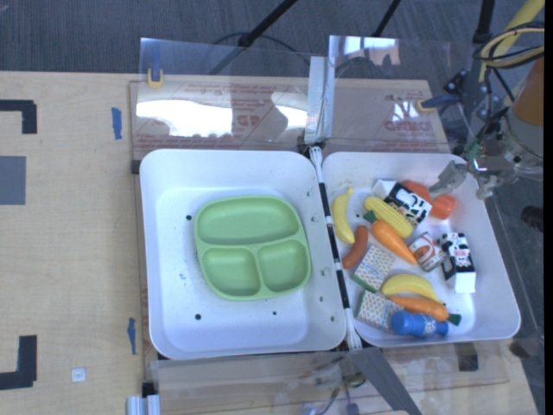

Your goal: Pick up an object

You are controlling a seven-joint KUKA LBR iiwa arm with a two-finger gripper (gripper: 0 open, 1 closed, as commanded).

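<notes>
two bins (164, 175) (505, 305), one green tray (251, 245), two bananas (343, 215) (410, 284), two carrots (395, 240) (421, 306), one corn (388, 214), one sausage (355, 246), one blue bottle (410, 323), two cow-print cartons (407, 202) (456, 254).

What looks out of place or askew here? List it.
Nothing is spilled or damaged. The toy food is jumbled in the right bin, bananas, carrots and corn cob overlapping at odd angles, while the green divided plate sits squarely in the left bin.

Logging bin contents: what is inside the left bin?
The left bin holds a green divided plate with nothing visible in its three compartments; the bin floor beneath the plate is covered.
</notes>
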